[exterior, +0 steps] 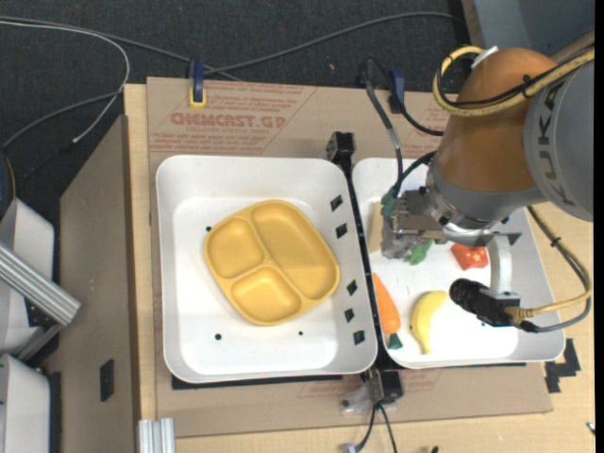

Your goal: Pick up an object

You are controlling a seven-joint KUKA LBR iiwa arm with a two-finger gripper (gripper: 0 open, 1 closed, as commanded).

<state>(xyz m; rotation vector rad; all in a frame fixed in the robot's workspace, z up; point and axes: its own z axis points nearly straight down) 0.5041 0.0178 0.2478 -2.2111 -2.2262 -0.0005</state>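
From my feed I saw a cardboard sheet (236, 111) printed in red lettering lying over the bench, with dark carpet (236, 17) behind it and loose cables (85, 41) trailing across that floor. A blue-and-yellow clamp (197, 83) pinned the sheet at its far edge.

Two white bins sat side by side on the sheet. The left bin (179, 253) held a yellow divided plate (272, 260), lying flat near its middle. The right bin (472, 345) held a carrot (387, 311) close against its left wall, a banana (427, 319) just beside the carrot toward the near edge, a red item (470, 255) further right, and something green (416, 251) under the tool.

The arm (505, 121) came in from the right and covered most of the right bin's far half. Its gripper (408, 234) was low over the bin's left part, right at the green thing, but the wrist hid the tips, so I could not tell whether it was released or clenched, or whether it had anything. The green and red items were partly covered, and I could not identify either one.
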